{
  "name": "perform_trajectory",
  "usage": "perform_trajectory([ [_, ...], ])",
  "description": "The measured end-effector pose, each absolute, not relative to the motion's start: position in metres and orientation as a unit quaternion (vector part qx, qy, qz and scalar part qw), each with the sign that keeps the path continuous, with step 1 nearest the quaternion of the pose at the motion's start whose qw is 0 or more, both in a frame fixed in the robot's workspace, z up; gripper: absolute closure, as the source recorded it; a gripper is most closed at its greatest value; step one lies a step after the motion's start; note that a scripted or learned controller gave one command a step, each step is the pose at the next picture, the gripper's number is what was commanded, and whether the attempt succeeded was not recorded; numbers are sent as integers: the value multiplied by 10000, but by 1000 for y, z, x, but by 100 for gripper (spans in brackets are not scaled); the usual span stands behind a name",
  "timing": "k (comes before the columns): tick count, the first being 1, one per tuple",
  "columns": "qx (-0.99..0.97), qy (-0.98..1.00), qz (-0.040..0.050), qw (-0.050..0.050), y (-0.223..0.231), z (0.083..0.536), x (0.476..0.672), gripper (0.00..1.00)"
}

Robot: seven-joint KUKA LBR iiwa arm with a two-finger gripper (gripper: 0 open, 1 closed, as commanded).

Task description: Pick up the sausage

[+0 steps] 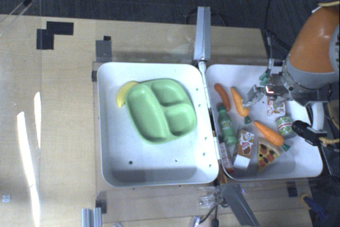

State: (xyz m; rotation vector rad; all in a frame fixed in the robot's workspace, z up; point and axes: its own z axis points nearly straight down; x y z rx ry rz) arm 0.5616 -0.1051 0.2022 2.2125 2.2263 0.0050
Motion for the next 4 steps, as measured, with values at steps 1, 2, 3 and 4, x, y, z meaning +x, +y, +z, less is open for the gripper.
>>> perform_trajectory([
  [1, 7114, 7027, 15, 11, -50, 185, 620, 0],
  [2, 7102, 7040, 37, 24, -48, 196, 622, 100],
  [3, 6844, 7291, 19, 23, -54, 187, 626, 100],
  [4, 6845, 7290, 20, 23, -54, 187, 626, 0],
])
